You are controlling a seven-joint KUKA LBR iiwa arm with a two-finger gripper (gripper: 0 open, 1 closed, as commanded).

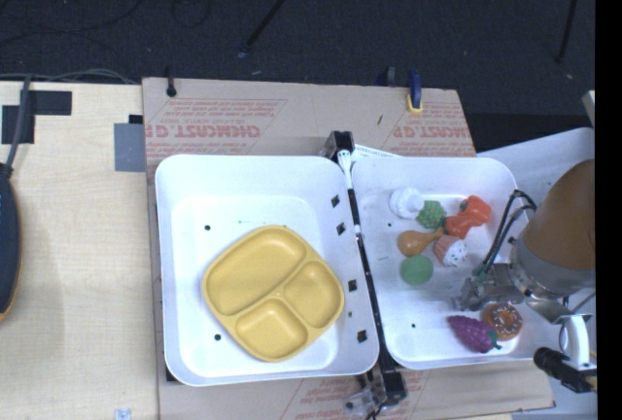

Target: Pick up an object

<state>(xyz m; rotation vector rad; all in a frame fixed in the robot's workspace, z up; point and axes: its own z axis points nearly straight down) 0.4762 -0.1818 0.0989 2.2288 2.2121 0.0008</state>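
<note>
Grey arm [564, 233] reaching into the right bin [403, 335], pincer [476, 290] low among the toys — grip state cannot be told, purple toy [472, 332] just beside it, green ball [417, 269] near, yellow divided tray [273, 292] in the left bin [185, 214].

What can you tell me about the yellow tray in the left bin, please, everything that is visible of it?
The yellow tray looks like smooth moulded plastic, with rounded corners and three compartments: one large and two smaller ones. All three are bare. It lies flat on the floor of the left bin, turned at a slant to the walls, nearer the front and the right wall. Only the bin floor touches it. The gripper is over in the right bin, far from it.
</note>
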